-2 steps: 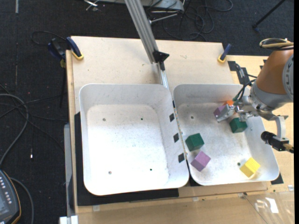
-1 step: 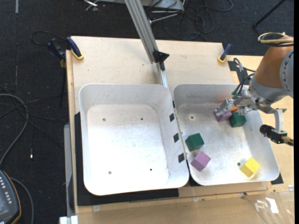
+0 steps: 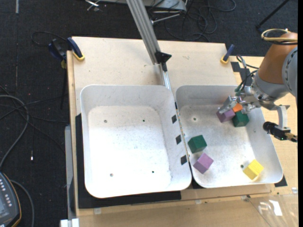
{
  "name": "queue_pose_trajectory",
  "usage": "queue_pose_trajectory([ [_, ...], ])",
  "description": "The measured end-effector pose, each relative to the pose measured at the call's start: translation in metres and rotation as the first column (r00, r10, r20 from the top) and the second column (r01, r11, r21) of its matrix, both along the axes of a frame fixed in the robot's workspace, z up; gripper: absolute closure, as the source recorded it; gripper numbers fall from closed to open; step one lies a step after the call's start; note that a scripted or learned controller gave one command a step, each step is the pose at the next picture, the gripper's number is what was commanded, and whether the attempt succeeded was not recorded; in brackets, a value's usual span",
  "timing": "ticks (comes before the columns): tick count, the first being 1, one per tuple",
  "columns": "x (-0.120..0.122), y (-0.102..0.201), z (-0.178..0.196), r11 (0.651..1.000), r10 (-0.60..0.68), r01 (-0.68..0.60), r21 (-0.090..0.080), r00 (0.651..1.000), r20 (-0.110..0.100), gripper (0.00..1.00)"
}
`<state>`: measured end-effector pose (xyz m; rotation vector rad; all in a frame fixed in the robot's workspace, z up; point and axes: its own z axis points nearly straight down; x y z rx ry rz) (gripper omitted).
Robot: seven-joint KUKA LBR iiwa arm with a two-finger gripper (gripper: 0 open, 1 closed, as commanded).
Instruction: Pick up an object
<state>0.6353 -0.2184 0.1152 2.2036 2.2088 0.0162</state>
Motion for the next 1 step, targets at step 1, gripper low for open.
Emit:
queue_pose_trajectory([
  [1,0.0016,0.002,0.0131,1.0,0.006,-0.006,0.006,1.0,-0.007,1.0],
])
